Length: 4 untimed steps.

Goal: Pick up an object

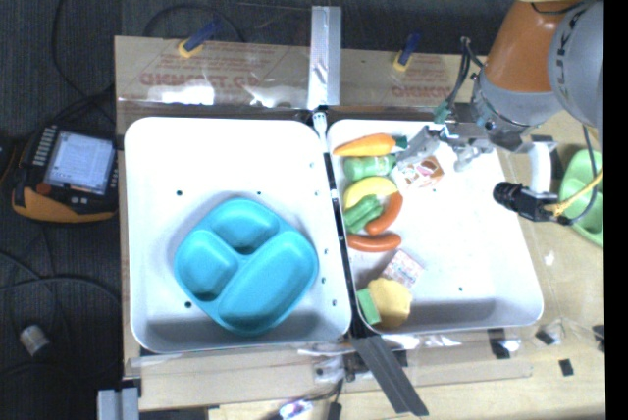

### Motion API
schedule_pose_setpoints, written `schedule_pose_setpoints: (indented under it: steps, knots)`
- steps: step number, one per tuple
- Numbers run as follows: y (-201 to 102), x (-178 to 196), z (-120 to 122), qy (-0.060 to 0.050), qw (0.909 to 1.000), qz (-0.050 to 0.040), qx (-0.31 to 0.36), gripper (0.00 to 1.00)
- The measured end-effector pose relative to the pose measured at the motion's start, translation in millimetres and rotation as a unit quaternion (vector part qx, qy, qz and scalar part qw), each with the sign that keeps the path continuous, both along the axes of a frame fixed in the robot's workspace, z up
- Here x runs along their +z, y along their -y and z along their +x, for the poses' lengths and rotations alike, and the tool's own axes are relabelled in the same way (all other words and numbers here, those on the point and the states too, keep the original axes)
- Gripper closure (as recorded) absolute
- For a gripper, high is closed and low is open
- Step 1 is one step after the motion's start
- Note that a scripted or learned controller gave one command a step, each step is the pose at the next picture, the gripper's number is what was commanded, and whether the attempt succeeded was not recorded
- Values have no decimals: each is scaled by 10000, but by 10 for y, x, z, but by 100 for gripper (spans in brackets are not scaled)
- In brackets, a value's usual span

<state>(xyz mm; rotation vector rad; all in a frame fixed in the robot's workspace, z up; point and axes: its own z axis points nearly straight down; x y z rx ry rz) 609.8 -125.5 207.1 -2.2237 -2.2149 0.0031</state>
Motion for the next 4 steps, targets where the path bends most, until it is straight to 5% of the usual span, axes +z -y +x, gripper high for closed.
schedule_pose_setpoints:
  steps: [1, 2, 3, 4]
  knots:
    - [-217, -960, 122, 142, 9998, -16, -134, 0]
    - [-255, -1018, 4, 257, 9986, -8, -455, 0]
    - [-246, -885, 21, 266, 9985, -6, -487, 100]
    - [-255, -908, 17, 261, 9985, -8, -482, 0]
